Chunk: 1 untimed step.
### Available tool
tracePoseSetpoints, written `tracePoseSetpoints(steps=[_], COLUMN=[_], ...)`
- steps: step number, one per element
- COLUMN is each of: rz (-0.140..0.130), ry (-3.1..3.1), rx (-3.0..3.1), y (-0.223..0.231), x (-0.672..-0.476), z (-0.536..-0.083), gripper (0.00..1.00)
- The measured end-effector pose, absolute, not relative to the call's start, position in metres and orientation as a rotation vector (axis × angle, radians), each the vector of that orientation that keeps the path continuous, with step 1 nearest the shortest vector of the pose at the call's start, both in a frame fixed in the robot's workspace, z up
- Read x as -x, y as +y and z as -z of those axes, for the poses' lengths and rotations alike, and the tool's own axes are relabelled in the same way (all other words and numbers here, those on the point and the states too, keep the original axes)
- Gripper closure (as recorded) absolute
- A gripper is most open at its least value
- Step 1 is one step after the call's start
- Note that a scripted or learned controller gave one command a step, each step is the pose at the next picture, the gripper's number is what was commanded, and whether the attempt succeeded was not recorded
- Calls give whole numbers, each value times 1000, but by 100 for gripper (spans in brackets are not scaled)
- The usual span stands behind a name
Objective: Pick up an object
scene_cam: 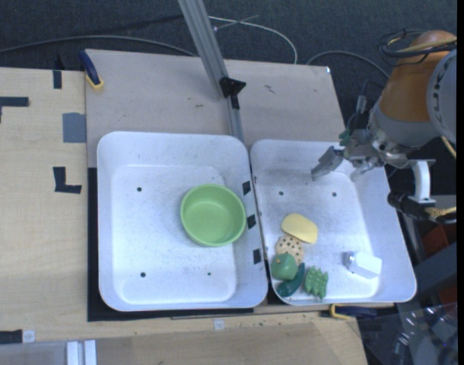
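Observation:
My gripper (340, 166) hangs over the far right part of the right bin (293, 154), its two fingers (324, 163) spread open with nothing between them. Below it, toward the bin's near side, lie a yellow oval piece (300, 228), a spotted tan piece (289, 246), a green round toy (285, 265) with a teal piece beside it, and a spiky green toy (316, 281). A small white block (362, 263) rests at the bin's near right. A green bowl (212, 214) sits in the left bin (125, 204).
A grey metal pole (205, 36) slants down from the top to the seam between the bins. Cables run across the dark floor behind the bench. A blue and yellow clamp (90, 70) lies at the far left of the bench.

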<state>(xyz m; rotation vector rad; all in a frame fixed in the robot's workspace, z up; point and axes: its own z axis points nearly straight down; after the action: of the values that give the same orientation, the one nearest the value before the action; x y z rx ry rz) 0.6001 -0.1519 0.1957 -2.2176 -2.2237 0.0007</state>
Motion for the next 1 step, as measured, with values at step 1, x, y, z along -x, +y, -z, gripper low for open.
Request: tracePoseSetpoints(steps=[1], rz=[-1], ry=[-2223], rx=[2218], y=[-152], x=[-600], z=[-196], gripper=[0])
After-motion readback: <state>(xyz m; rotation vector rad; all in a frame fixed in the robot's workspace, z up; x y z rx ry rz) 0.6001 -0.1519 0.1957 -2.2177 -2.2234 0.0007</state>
